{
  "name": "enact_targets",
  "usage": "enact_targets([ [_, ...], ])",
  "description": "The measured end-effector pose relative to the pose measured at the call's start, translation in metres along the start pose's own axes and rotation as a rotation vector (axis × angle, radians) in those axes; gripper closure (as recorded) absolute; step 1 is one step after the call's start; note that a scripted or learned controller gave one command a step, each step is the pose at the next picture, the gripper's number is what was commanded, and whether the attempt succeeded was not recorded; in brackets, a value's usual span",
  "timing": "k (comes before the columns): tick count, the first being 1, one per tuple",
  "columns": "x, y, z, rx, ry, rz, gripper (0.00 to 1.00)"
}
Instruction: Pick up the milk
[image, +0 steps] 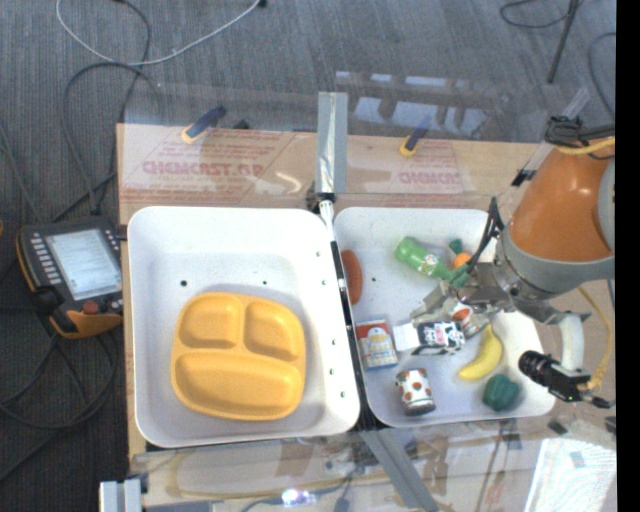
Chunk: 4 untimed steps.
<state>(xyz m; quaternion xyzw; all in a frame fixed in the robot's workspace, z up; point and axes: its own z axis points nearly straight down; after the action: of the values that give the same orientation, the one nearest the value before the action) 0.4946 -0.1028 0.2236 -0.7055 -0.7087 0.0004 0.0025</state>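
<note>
Just beside the gripper (447, 312) — milk (440, 335), right bin (380, 225) — finger state unclear.

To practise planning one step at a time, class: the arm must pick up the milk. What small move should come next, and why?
Probably a short descent. The gripper hangs in the right bin just over the black-and-white milk carton, with the banana close beside it, so it should lower straight down without pushing sideways.

Grey carpet (250, 60) surrounds the bench (240, 170). Cables (110, 55) snake across it beyond the bench's far edge; a handheld control pendant (70, 270) lies left of the bench.
</note>
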Motion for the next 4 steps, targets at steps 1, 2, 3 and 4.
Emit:
enact_targets([
  [1, -0.046, 0.024, 0.077, -0.001, -0.001, -0.112, 0.00],
  [2, -0.053, 0.025, 0.122, -0.029, 0.003, -0.036, 0.00],
  [3, -0.052, 0.029, 0.110, -0.040, 0.003, -0.037, 1.00],
  [4, -0.023, 0.060, 0.022, -0.002, -0.005, 0.083, 1.00],
])
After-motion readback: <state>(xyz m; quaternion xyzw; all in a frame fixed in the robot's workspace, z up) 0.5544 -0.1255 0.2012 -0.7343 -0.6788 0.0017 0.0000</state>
